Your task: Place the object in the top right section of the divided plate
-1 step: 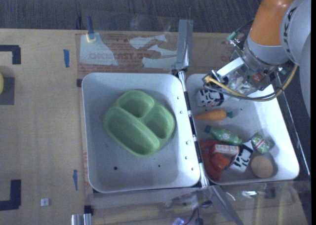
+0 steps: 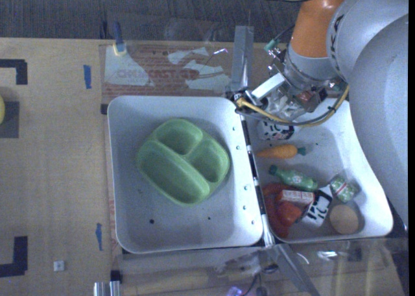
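Green divided plate (image 2: 183,160) lies tilted in left bin (image 2: 123,223); tool's (image 2: 280,119) grip state unclear.

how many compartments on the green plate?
3. The green divided plate sits in the left bin: one long compartment along its lower-left side, two smaller ones along its upper-right side. None look hidden.
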{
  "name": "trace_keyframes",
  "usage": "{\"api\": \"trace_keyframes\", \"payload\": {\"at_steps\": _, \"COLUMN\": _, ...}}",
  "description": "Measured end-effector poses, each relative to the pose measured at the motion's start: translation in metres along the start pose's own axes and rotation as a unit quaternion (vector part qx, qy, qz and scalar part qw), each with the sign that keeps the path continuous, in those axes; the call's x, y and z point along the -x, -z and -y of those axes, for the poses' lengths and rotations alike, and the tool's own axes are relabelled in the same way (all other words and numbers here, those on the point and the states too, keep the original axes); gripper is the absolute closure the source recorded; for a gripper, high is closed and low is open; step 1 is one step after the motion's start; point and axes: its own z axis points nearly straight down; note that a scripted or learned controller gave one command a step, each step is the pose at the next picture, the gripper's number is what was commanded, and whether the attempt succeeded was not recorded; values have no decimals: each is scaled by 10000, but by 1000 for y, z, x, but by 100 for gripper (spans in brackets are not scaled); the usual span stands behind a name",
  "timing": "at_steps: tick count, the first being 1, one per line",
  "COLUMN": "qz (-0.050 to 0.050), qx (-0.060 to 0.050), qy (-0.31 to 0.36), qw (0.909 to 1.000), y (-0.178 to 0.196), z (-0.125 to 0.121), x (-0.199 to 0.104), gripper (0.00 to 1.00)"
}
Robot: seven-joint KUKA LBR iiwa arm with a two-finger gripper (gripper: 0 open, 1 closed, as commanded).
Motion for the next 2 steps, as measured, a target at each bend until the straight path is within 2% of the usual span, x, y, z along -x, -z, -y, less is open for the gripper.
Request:
{"api": "trace_keyframes", "payload": {"at_steps": 1, "qz": -5, "qx": 8, "qy": -1299, "qw": 9915, "y": 95, "z": -43, "x": 25, "gripper": 100}}
{"api": "trace_keyframes", "payload": {"at_steps": 2, "qz": 2, "qx": -2, "qy": -1039, "qw": 9946, "y": 34, "z": 39, "x": -19, "gripper": 100}}
